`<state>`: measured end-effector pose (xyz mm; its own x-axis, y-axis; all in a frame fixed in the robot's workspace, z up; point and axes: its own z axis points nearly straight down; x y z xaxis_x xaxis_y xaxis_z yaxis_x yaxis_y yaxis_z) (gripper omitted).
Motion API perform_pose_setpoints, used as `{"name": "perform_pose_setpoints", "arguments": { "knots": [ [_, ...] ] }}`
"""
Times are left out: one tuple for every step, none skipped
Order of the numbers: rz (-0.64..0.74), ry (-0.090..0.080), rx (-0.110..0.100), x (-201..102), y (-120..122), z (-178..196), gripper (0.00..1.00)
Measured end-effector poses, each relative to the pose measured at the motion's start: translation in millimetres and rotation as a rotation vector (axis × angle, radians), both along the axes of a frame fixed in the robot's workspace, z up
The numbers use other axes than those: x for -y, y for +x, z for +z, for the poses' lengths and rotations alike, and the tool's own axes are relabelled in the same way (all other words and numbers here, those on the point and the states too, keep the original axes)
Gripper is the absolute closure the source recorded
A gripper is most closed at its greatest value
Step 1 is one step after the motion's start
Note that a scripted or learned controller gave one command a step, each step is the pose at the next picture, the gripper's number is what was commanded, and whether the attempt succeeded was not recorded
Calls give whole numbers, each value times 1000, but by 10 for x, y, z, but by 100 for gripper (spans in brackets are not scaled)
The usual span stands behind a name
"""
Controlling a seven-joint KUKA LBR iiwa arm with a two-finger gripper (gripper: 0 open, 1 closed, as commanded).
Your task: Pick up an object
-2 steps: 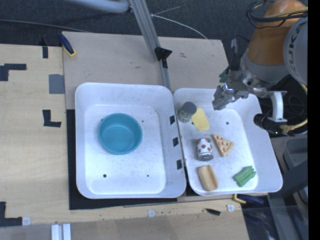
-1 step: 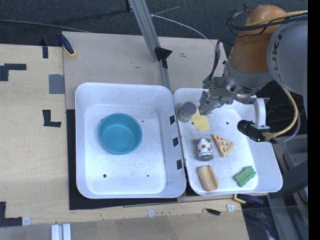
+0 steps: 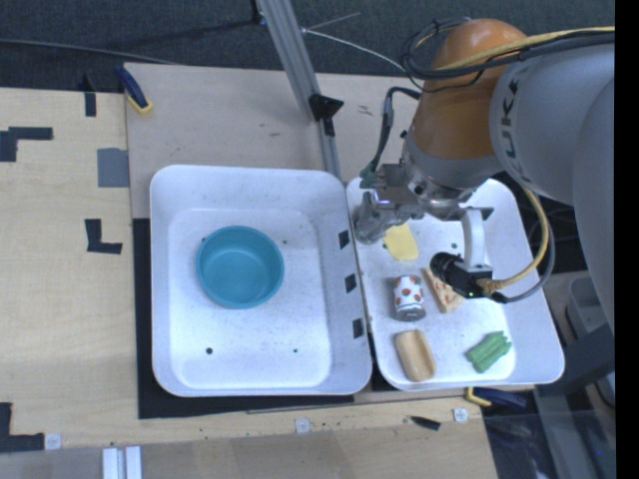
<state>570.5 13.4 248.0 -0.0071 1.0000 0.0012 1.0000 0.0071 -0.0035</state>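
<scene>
Camera view: small white can (image 3: 407, 297) with red spots lies in right bin (image 3: 529, 367)

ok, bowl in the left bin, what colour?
Blue bowl, solid, no pattern; clear in the camera view.

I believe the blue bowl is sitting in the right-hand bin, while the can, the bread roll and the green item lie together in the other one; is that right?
Not quite: the camera view shows the blue bowl in the left-hand bin. The can, the bread roll and the green item do lie together in the other bin, the right-hand one.
</scene>
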Motion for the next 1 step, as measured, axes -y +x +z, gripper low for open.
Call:
{"name": "perform_pose_setpoints", "arguments": {
  "knots": [
    [0,0,0,-521,-137,44,100]
  ]
}}
